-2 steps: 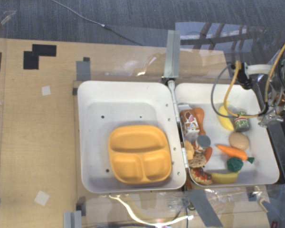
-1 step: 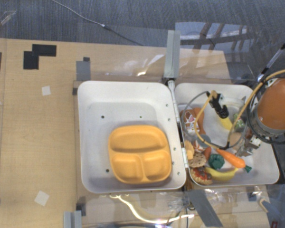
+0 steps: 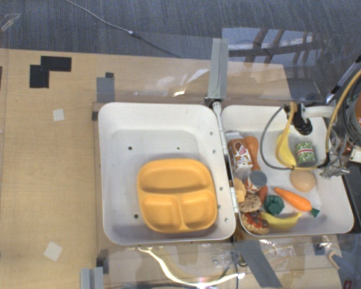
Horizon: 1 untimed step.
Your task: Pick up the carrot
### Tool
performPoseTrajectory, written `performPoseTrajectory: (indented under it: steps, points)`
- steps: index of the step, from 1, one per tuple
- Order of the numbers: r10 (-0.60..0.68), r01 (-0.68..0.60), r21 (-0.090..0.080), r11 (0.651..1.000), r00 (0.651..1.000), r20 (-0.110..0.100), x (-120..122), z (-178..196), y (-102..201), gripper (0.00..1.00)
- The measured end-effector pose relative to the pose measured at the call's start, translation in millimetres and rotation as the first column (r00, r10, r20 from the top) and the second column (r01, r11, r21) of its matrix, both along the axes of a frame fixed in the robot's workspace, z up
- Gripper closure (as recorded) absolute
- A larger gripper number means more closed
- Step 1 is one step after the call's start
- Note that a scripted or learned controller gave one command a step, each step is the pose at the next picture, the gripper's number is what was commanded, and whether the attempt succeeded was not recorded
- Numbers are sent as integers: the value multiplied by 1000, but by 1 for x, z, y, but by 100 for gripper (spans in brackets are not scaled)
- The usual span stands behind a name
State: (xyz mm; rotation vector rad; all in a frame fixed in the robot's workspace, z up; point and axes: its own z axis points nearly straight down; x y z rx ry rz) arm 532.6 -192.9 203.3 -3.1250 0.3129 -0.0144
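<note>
- The carrot [image 3: 293,199] lies in the right bin [image 3: 334,221], toward its 5 o'clock corner, aslant with its green stub at the 4 o'clock end and its thin tip toward 10 o'clock.
- The arm's wrist parts sit at the 3 o'clock edge of the view; whether the pincer is apart or together I cannot tell.
- To do the pick well, I would come straight down over the carrot's thick middle, with the jaws set across its long axis, from 1 to 7 o'clock.
- Crowding is the risk: a banana [image 3: 281,220] lies just at the carrot's 7 o'clock side, a green leafy toy [image 3: 274,205] touches its thin end, and a pale egg-like ball [image 3: 302,180] sits near at 12 o'clock.
- Grip at the thick half, away from the green toy, so that one jaw does not land on a neighbour.
- The carrot looks like smooth, hard plastic, tapered and round in section; it may roll or slip, so close squarely.
- The bin is shallow, white and glossy with rounded corners; the left bin [image 3: 120,137] holds a yellow tray [image 3: 175,194] with compartments.
- The counter [image 3: 42,179] is pale wood.
</note>
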Motion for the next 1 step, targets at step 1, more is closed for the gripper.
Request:
performPoseTrajectory:
  steps: [1]
  points:
    - [-9, 9, 5, 1000, 1000, 0, 33, 30, 56, 100]
